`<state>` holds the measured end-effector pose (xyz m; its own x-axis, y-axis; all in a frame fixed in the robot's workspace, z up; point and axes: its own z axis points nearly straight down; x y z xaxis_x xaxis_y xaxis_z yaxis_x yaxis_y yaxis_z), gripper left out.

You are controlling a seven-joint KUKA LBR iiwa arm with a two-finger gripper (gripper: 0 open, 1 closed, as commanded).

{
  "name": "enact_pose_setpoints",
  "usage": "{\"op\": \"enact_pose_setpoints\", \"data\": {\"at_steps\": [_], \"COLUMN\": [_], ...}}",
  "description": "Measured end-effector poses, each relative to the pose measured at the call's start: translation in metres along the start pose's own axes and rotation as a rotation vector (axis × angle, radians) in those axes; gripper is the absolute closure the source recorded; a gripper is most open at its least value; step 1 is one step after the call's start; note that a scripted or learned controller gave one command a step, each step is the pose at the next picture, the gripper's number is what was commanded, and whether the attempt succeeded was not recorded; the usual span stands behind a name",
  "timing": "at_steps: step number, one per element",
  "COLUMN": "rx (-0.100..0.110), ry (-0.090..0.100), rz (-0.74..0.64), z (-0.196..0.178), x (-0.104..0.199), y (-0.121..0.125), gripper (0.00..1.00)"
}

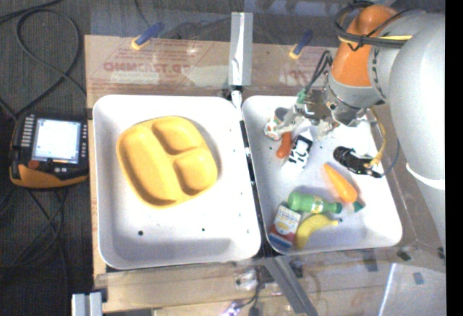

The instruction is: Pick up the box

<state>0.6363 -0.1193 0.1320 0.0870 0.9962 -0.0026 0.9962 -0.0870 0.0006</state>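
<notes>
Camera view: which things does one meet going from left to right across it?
Handheld control pendant → yellow divided tray in the left bin → small box → green bottle → carrot

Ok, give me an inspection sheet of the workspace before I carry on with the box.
Surface: left bin and right bin, side by side.
Job's things: small box, right bin's near edge, beside the banana.
Clutter: green bottle, carrot, yellow divided tray in left bin.
Grippers: gripper low over right bin's far end, away from the box.
Cables: loops on the floor at left.
Surroundings: handheld pendant left of the bins.
</notes>
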Motion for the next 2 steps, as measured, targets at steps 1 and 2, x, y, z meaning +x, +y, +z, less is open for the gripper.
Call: {"op": "enact_pose_setpoints", "data": {"at_steps": [1, 2], "rx": [-0.009, -0.013], "ry": [0.001, 0.004], "rz": [0.119, 0.119], "z": [0.042, 0.031], "x": [0.012, 0.013], "y": [-0.084, -0.082], "gripper": [0.0, 1.0]}}
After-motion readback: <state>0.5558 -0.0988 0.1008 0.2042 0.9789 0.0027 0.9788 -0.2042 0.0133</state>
